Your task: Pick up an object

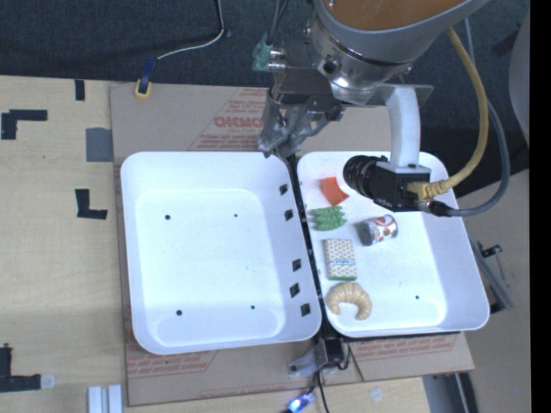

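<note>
Camera view from above showed you both bins, nearest things first: in the right bin (448,308) a croissant (349,300) lay by the front rim, with a small printed box (340,258) just behind it. Further back you had a green leafy piece (327,218) against the dividing edge, a small can (377,230) on its side near it, and an orange piece (333,188) behind those. The left bin (146,256) sat beside it. At the far end, over the seam between the bins, the gripper (281,142) hung from the arm (379,24); its fingers pointed down with nothing between them, but I could not tell you how far apart they were.
</note>
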You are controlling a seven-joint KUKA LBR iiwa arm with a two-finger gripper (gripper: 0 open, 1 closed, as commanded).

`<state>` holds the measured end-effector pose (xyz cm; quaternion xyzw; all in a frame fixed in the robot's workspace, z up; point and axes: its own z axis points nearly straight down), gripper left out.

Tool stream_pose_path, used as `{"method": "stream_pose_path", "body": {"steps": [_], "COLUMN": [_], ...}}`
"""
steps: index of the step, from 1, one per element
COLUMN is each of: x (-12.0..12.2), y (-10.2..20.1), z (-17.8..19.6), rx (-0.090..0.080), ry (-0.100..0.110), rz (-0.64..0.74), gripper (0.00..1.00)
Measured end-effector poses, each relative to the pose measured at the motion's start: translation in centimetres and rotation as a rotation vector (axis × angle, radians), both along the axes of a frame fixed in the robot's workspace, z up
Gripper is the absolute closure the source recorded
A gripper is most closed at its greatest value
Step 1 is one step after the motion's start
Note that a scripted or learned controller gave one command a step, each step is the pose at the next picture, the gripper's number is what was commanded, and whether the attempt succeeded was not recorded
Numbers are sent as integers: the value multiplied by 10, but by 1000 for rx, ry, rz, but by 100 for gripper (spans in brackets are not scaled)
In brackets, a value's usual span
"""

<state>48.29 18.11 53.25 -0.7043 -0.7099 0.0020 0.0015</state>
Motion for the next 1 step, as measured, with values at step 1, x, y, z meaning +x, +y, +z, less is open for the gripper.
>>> {"method": "stream_pose_path", "body": {"steps": [1], "x": [1], "y": [-3], "z": [12], "rx": [0], "ry": [-3], "rz": [-4], "gripper": [100]}}
